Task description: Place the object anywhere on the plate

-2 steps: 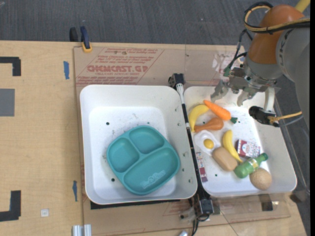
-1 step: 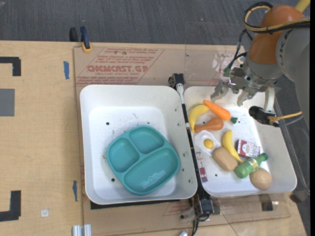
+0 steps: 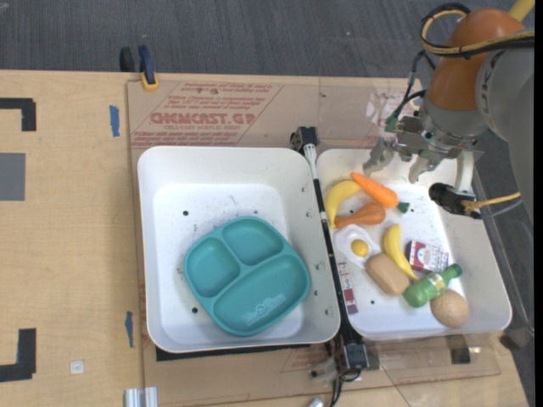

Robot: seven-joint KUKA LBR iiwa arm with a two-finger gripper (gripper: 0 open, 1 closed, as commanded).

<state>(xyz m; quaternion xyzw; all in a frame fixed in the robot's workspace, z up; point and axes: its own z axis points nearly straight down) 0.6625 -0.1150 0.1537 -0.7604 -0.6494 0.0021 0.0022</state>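
Note:
A teal divided plate (image 3: 246, 275) lies in the left white bin (image 3: 161, 185). The right bin (image 3: 488, 253) holds several toy foods, among them an orange carrot (image 3: 375, 189), a yellow banana (image 3: 339, 198) and a fried egg (image 3: 358, 247). My gripper (image 3: 397, 164) hangs over the far end of the right bin, just beyond the carrot. Its fingers (image 3: 377, 157) are spread open and nothing is between them.
The right bin also contains a second banana (image 3: 395, 249), a tan bread roll (image 3: 387, 274), a red packet (image 3: 424, 254), a green bottle (image 3: 428, 286) and a brown ball (image 3: 450, 308). A black divider (image 3: 321, 202) runs between the bins.

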